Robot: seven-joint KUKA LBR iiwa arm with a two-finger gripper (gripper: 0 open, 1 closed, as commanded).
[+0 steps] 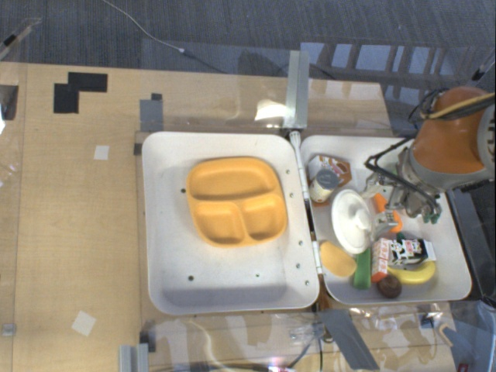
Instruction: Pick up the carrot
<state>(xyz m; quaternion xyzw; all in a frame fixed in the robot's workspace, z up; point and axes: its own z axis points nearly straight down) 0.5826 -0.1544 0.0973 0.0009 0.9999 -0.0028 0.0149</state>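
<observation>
My arm comes in from the right w/ its orange band (449,134) over the right bin's (465,281) far right side, and my pincer (391,208) is down inside that bin, approx. over the carrot (385,212). The carrot is a small orange piece in the middle of the right bin, just right of the white bowl (351,219); I see orange bits on both sides of my metal parts, so it lies under or right at the tip. Whether my pincer is released or clenched I can't tell from this angle, nor whether the carrot sits between anything. Other stuff in the right bin: a brown pouch (329,165) w/ a small grey-lidded cup (325,181) at the back left, a yellow round item (337,260) at the front left, a green stick (362,268) beside it, a red-and-white packet (381,259), a black-and-white carton (408,249), a banana (415,273) touching the carton's front edge, and a dark round fruit (389,286) at the front. The left bin (167,231) holds 1 yellow tray (235,201) w/ 3 compartments, lying flat near its middle. The 2 bins sit side by side, edges touching.
</observation>
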